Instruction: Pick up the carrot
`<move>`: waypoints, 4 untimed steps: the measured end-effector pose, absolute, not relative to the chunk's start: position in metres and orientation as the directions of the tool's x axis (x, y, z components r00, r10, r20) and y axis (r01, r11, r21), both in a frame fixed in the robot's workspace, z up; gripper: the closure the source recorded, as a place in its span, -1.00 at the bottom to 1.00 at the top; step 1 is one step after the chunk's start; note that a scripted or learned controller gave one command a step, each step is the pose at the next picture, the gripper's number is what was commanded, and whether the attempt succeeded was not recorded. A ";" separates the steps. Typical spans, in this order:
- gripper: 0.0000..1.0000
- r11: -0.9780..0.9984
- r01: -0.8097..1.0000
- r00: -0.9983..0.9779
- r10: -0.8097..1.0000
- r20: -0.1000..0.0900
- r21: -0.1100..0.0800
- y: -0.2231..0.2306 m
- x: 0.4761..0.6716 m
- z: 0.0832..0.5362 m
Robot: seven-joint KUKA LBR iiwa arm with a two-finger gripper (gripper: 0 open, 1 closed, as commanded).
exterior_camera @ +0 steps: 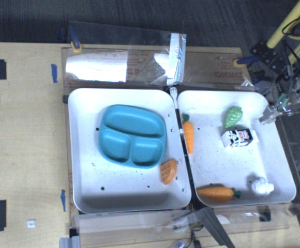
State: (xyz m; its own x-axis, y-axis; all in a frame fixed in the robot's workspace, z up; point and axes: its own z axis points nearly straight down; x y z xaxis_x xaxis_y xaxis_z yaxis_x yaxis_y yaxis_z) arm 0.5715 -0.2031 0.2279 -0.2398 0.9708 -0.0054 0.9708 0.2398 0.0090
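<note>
Carrots: two of them, both in the right bin (pixel 279 138).
Carrot by the divider (pixel 188 134): lying along the bin's left wall, green top toward the far side, tip pointing to the near side; just beside the wall, and whether it touches I can't say.
Carrot at the front wall (pixel 215 192): lying crosswise along the near edge, green stub to the right; fatter, smooth orange, tapered, with a plastic toy look.
Gripper (pixel 275 112): one, over the right bin's far right corner, well apart from both carrots; it's small and blurred there, so how wide it stands is impossible to read.
Bins: two, shallow, white, rounded corners, speckled floors, side by side.
Left bin (pixel 83 154): one blue divided plate (pixel 132 136), glossy with three compartments; one orange-brown lumpy piece (pixel 168 170) just off the plate's near right corner.
Other right-bin items: one green bumpy piece (pixel 233 116), one black-and-white boxy carton (pixel 237 137) just below it, one white rounded thing (pixel 262 187) in the near right corner, close to the front carrot's stub.
Bench (pixel 20 138): pale wood grain.
</note>
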 end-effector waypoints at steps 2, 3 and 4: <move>1.00 0.803 0.596 -0.803 0.596 0.001 0.001 -0.062 0.515 0.184; 1.00 0.826 0.564 -0.826 0.564 -0.005 0.005 0.001 0.492 0.232; 1.00 0.956 0.293 -0.956 0.293 -0.005 0.002 -0.002 0.549 0.202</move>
State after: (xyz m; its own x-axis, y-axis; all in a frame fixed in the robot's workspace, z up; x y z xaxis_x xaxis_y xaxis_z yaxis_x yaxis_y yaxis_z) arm 0.5491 -0.0022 0.2023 -0.9561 0.2931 -0.0046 0.2931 0.9561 0.0022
